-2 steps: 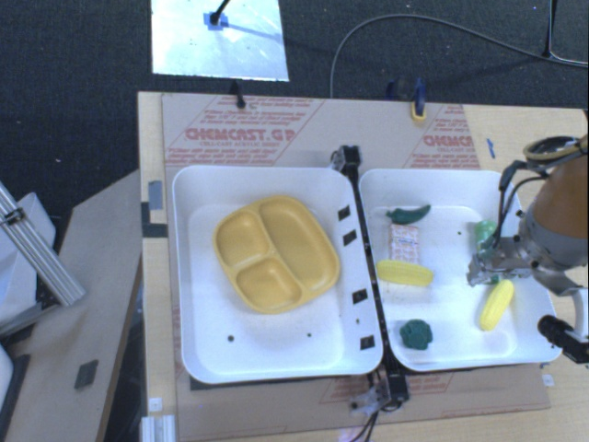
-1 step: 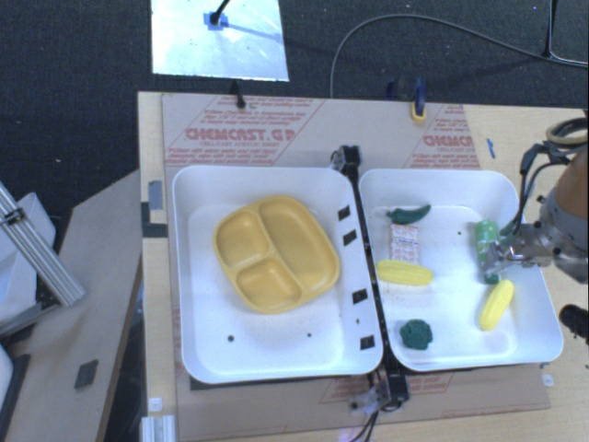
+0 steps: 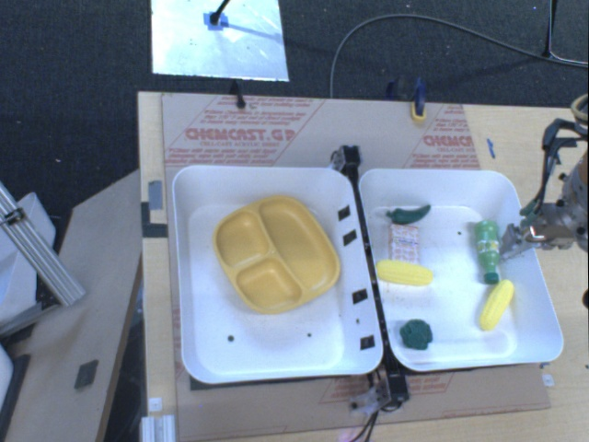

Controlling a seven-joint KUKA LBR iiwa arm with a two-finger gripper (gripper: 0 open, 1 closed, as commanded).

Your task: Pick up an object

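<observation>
Approach step, by my read: nothing is lifted yet. The gripper [image 3: 512, 238] sits at the right bin's [image 3: 453, 184] right side, tips just beside the green bottle [image 3: 487, 250]. Its thin metal fingers look slightly parted w/ nothing between them, though the view is small there, so that's prob. not certain.

Likely target is the bottle, lying flat along the bin floor, cap end toward the near side. Next move needs the tips lowered astride its round body, across the narrow axis, then closed; smooth plastic may roll or slip.

Other items in the same bin:
- two yellow corn cobs [image 3: 405, 273] [image 3: 496, 304], bumpy toy plastic
- dark green pepper [image 3: 409, 214], curved, glossy
- broccoli [image 3: 416, 333], knobbly
- flat printed packet [image 3: 403, 242]

Left bin [image 3: 198, 339] holds a yellow divided plate [image 3: 275, 252], rigid, three compartments.
</observation>
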